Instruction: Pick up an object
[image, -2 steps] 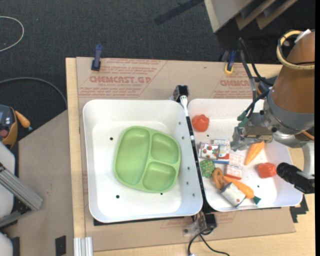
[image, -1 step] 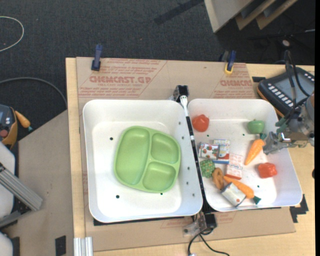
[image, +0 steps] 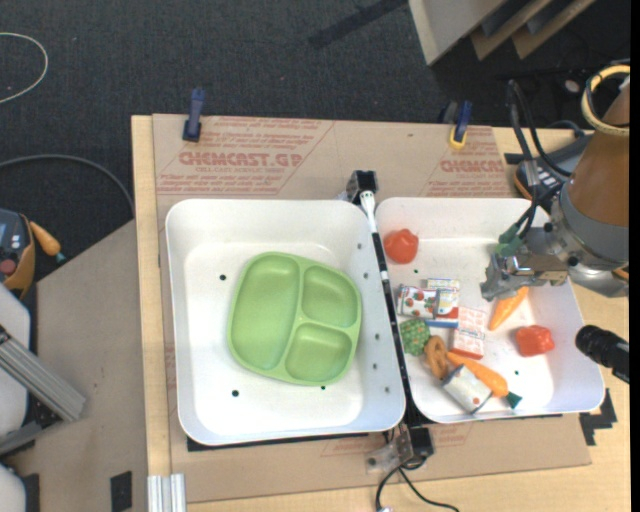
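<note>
Fingers (image: 512, 290) were clamped around an orange carrot-shaped toy (image: 508, 306), the gripper (image: 514, 285) sitting over the right bin (image: 440, 212) at about 3 o'clock. Toy hung tilted, just above the bin floor I think. At 5 o'clock from it sat a red piece (image: 533, 340), with a red ball (image: 401, 245) off at 10 o'clock. Left bin (image: 190, 300) had a green divided plate (image: 294, 318).

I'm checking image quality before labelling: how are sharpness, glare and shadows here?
Camera view: even, soft lighting; the green divided plate is sharp with only a thin shadow; the white bins are bright but not blown out; the gripper is slightly soft above the orange carrot.
</note>
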